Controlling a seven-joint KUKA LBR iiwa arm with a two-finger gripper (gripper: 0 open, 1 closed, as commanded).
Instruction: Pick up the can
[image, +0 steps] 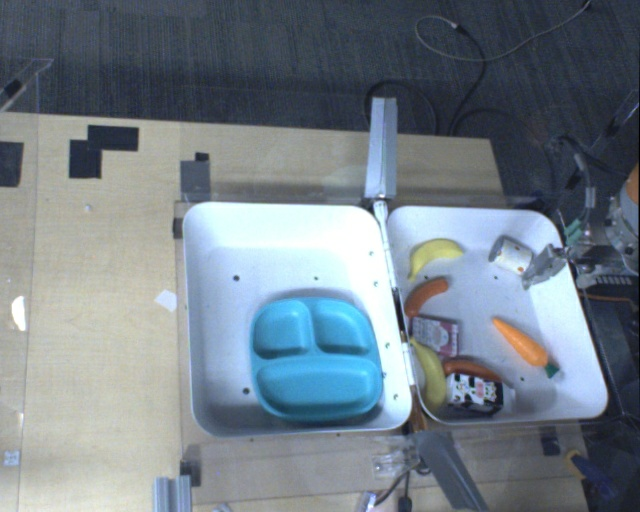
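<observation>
So left to right: the left bin (200, 300) has a blue divided tray (315, 360) and nothing else of note. The right bin (590, 390) has a yellow banana (436, 254), a sausage (428, 292), a small packet (434, 331) and a carrot (520, 342).

The can (512, 255) lies on its side in the far right part of that bin, long axis roughly left-right, pale round end facing front-right toward the gripper (548, 265). Can't tell the pincer's state.

Risk, I think: it's round and lying down, so an off-centre squeeze could roll it away toward the banana.
</observation>
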